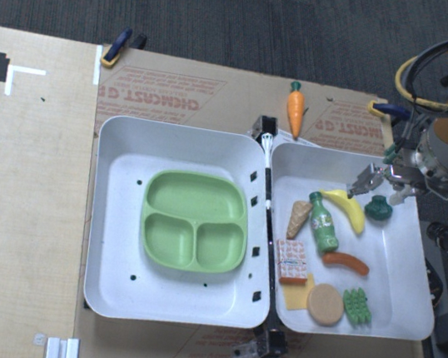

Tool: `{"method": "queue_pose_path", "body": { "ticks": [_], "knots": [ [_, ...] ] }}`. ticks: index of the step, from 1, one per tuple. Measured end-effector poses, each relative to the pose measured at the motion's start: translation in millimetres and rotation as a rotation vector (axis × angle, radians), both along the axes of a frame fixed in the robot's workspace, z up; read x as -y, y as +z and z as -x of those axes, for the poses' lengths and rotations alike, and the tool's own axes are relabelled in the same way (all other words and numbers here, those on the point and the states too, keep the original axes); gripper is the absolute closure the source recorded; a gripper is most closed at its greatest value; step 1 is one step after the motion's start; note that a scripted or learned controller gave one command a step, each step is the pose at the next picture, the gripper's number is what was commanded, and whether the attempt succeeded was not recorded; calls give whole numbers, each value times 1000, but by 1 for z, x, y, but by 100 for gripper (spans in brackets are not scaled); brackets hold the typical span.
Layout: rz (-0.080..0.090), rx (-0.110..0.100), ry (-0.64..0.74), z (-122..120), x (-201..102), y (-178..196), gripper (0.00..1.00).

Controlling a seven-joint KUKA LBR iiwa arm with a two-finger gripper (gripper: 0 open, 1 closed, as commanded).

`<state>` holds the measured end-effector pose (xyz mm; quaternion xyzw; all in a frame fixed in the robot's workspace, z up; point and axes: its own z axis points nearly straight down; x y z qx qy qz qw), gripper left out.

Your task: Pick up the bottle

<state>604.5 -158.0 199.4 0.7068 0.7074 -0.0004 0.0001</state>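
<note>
The bottle (pixel 323 224) is green with a pale label and lies on its side in the right bin (pixel 394 302), cap toward the back. A yellow banana (pixel 348 207) touches its upper end and a red sausage (pixel 346 262) lies just below its base. My gripper (pixel 381 185) hangs over the bin's back right part, up and to the right of the bottle and apart from it. Its two fingers are spread open with nothing between them, just above a dark green toy (pixel 379 209).
The right bin also holds a bread piece (pixel 299 219), a red box (pixel 290 259), a cheese slice (pixel 296 285), a round cookie (pixel 325 304) and a green leafy toy (pixel 356 306). A green divided plate (pixel 196 222) sits in the left bin (pixel 107 223). A carrot (pixel 294 108) lies behind the bins.
</note>
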Motion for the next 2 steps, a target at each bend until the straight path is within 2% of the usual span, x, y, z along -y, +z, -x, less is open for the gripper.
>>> {"method": "queue_pose_path", "body": {
  "ticks": [1, 2],
  "knots": [
    [1, 1, 2, 0, 0, 10, 100],
    [1, 1, -224, 44, 29, 57, 100]
  ]
}}
